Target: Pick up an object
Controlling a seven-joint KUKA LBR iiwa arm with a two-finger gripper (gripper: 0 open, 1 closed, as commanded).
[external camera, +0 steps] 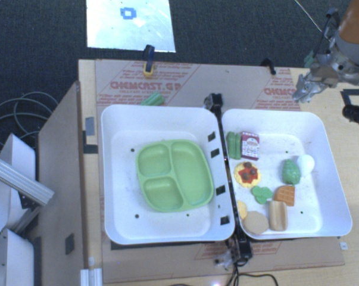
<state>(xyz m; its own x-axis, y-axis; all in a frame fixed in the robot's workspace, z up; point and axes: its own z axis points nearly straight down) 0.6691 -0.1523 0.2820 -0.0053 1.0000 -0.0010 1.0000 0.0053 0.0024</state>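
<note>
The right bin holds several toy foods: a green pickle, a red box, a pizza slice, a green vegetable, a white egg, a small green leaf, an orange cracker, a bread stick and a tan cookie. My gripper hangs above the bench behind the right bin's far right corner, well apart from the foods. Nothing shows between its fingers.
The left bin holds a green three-compartment tray. A black divider clip strip runs between the bins. A yellow-and-blue clamp sits at the back of the bench, near a white sheet. Cables lie at left.
</note>
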